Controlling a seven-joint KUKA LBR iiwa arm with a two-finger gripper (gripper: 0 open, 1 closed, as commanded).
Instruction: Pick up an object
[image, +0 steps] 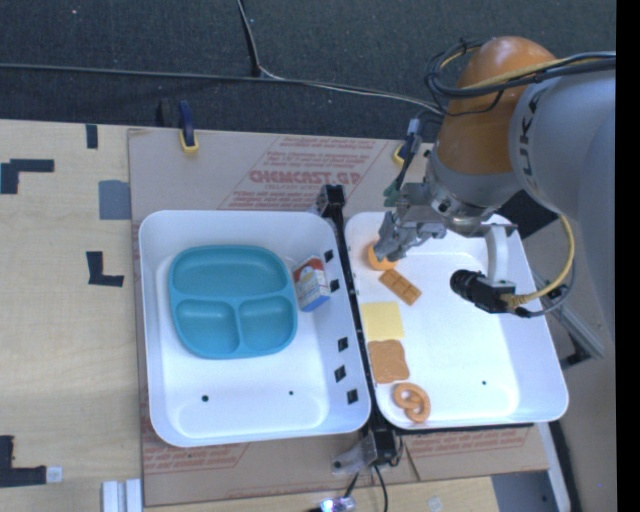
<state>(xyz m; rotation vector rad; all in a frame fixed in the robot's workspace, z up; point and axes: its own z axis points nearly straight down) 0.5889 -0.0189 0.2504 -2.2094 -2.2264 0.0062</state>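
Note:
My gripper (392, 246) hangs low over the far left corner of the right bin (520, 390). A small round orange piece (373, 258) lies right under its tip, partly hidden by it; whether they touch is unclear. Just in front lies a brown waffle-like cracker (400, 287). Further toward the front sit a yellow cheese square (381, 321), a slice of toast (388, 360) and a pretzel (411, 401), all along the bin's left side.
The left bin (180, 410) holds a blue divided plate (232, 300) and a small carton (312, 283) against its right wall. A black divider with clips (345, 300) runs between the bins. A black cable connector (478, 288) hangs over the right bin.

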